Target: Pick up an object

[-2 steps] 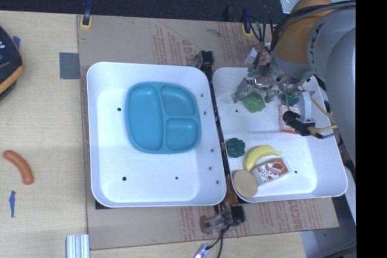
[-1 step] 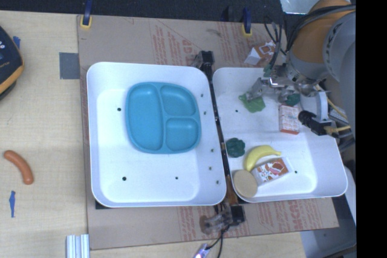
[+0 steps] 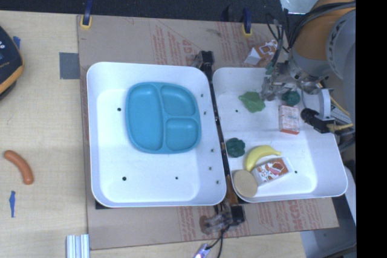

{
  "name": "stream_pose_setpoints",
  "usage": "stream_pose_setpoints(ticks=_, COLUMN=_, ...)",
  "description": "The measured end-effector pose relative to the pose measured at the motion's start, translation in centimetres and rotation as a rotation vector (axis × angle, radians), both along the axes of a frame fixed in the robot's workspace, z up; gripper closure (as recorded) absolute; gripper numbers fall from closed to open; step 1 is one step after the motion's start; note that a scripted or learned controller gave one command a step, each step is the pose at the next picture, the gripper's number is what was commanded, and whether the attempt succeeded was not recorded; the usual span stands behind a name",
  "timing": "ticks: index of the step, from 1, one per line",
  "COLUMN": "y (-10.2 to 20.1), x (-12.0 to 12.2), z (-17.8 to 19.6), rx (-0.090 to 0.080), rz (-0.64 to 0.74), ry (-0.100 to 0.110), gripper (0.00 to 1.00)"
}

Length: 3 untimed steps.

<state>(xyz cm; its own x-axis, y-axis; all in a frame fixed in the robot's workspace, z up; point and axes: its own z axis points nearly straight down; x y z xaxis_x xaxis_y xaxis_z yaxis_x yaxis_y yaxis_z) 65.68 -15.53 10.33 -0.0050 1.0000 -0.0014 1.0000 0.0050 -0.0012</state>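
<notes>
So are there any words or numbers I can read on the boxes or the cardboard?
Brown cardboard sheet under the bins: faint red printing, too blurred to read.
Small red-and-white carton in the right bin: label too small to read.
Red-and-white packet beside the yellow banana: picture and print, unreadable.
Nothing can be quoted.

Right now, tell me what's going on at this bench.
The grey arm reaches in from the right, its claw low over the far end of the right bin, beside a light green piece. A banana, small cartons and other bits lie untouched there. The left bin holds a blue divided plate.
</notes>
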Motion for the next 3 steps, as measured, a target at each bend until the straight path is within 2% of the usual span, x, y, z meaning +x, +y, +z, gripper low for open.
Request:
stream_pose_setpoints(ticks=1, y=0.0, x=0.0, z=0.0, rx=0.000, rz=0.000, ry=0.000, gripper=0.00)
stream_pose_setpoints(ticks=2, y=4.1, x=-0.1, z=-1.1, rx=0.001, rz=0.001, ry=0.003, gripper=0.00)
stream_pose_setpoints(ticks=3, y=0.1, x=0.0, z=-1.1, rx=0.001, rz=-0.002, ry=0.000, gripper=0.00)
